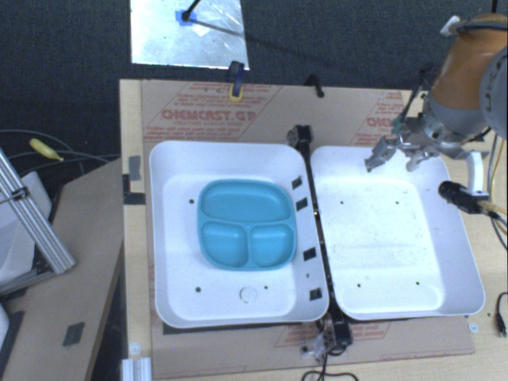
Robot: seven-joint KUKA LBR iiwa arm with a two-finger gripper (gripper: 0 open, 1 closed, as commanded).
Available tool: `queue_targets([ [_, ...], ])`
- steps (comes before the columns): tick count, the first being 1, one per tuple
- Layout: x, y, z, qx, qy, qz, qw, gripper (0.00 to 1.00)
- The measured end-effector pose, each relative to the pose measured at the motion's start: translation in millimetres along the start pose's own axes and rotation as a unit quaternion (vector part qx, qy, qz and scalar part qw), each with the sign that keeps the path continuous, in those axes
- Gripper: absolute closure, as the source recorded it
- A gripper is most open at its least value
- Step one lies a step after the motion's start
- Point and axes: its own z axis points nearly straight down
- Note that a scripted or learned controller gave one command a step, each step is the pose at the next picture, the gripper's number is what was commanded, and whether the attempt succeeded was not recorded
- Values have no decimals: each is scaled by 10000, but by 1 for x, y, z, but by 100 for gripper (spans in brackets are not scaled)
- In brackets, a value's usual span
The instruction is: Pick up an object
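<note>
Two shallow white bins sat side by side on the bench in the camera view. A blue divided plate, with one long compartment above two smaller ones, lay flat near the centre of the left bin, well apart from the arm. The right bin held bare white floor. At about two o'clock from the plate, the gripper hung over the far edge of the right bin, its two fingers spread apart with nothing between them, beneath the grey wrist and orange band of the arm.
</note>
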Motion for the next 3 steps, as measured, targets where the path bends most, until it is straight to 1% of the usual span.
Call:
queue_targets([
  [1,3,-36,28,14,0,8,10000,0],
  [2,138,-93,11,10,29,-65,10000,0],
  [3,108,-159,12,26,0,26,10000,0],
])
